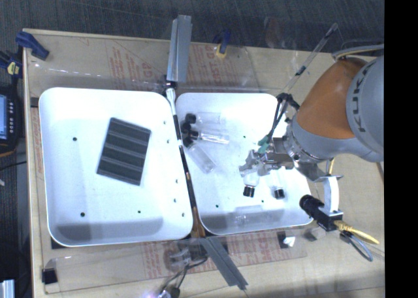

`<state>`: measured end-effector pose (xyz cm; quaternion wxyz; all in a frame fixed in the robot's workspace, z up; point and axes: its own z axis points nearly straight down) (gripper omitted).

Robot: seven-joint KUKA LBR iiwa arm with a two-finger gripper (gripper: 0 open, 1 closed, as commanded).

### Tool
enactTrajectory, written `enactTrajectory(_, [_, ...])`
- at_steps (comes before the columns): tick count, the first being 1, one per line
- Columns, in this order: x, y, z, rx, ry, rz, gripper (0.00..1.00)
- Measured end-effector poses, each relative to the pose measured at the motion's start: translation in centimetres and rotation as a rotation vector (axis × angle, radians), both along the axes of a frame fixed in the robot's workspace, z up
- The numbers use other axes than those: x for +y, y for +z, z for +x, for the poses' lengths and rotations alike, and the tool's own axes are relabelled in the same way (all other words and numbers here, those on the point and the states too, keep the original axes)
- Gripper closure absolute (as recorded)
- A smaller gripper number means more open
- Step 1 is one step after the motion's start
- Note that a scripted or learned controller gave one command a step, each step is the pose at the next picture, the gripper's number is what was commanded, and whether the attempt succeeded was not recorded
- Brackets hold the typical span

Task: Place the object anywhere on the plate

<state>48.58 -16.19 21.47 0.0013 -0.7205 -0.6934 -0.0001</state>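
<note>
Left bin (59, 110): a white, shallow bin on the left half of the tabletop (98, 55). It has small dark dots in its floor.
Plate (124, 151): a dark grey ribbed rectangle, lying flat and tilted a little, in the middle of the left bin. Nothing sits on it. White floor shows on all four sides of it, with the most room below it and to its right.
Middle edge: the two bins touch side by side. A grey metal bar (179, 48) stands at the top of the seam.
Right bin (225, 218): white too, with see-through things that are hard to make out.
Black caps (189, 129): two small dark round bits, just beside the seam, near the top left of the right bin.
Clear object (210, 137): a see-through piece with a thin tube shape, lying right of the black caps, far from the plate. Its outline is faint.
Small black bits (249, 191): two tiny dark pieces on the floor low in the right bin, just under the gripper.
Gripper (256, 165): over the middle right of the right bin, apart from the clear object.
Fingers: I cannot tell if they are apart or together. They blur into the white floor.
Arm (339, 114): grey with an orange band, coming in over the right rim of the right bin.
</note>
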Motion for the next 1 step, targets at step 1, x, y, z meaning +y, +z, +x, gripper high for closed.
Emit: enactTrajectory(1, [9.55,0.77,2.39,0.001,0.153,-0.001,1.00])
